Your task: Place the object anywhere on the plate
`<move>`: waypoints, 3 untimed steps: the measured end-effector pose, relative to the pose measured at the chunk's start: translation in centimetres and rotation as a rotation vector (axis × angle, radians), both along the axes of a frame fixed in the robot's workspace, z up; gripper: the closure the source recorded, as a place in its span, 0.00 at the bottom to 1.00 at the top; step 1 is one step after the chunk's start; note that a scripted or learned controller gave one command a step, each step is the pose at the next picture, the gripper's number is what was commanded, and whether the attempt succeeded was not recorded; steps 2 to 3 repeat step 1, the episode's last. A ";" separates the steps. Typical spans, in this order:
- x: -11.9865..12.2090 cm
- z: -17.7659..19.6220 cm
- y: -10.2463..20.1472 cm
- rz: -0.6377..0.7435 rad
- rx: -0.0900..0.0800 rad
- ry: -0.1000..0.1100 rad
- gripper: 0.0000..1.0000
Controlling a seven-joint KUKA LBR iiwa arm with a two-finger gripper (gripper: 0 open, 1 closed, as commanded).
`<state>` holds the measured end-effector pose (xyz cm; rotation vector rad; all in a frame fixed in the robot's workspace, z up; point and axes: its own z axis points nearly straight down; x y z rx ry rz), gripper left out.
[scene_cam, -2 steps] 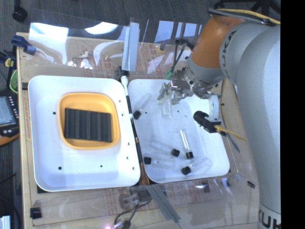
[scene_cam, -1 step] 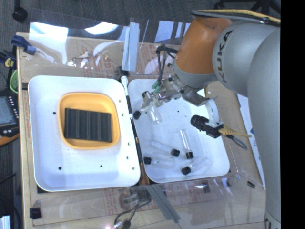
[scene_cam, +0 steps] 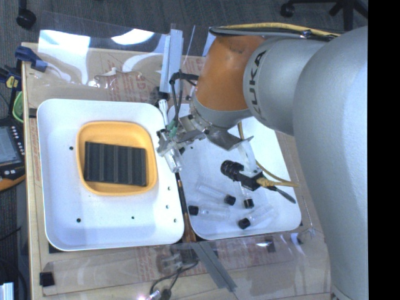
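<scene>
Camera view: yellow plate (scene_cam: 115, 132) in left bin (scene_cam: 56, 211); gripper (scene_cam: 170, 144) at its 3 o'clock edge, opening indeterminable; clear vials (scene_cam: 215, 212) in right bin (scene_cam: 284, 214).

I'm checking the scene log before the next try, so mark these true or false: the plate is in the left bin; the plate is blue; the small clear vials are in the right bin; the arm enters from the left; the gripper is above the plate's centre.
1. The plate lies in the left bin. True.
2. The plate is blue. False: it is yellow with a dark ribbed centre.
3. The clear vials lie in the right bin. True.
4. The arm enters from the left. False: from the right.
5. The gripper is above the plate's centre. False: it is near the divide between the bins.
</scene>
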<state>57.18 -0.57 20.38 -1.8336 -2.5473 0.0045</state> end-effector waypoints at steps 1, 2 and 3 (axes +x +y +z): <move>0.0 0.0 -0.1 -0.001 0.000 -0.001 0.00; 0.0 0.0 -0.1 -0.001 0.000 -0.001 0.00; 0.0 0.0 -0.1 -0.001 0.000 -0.001 0.00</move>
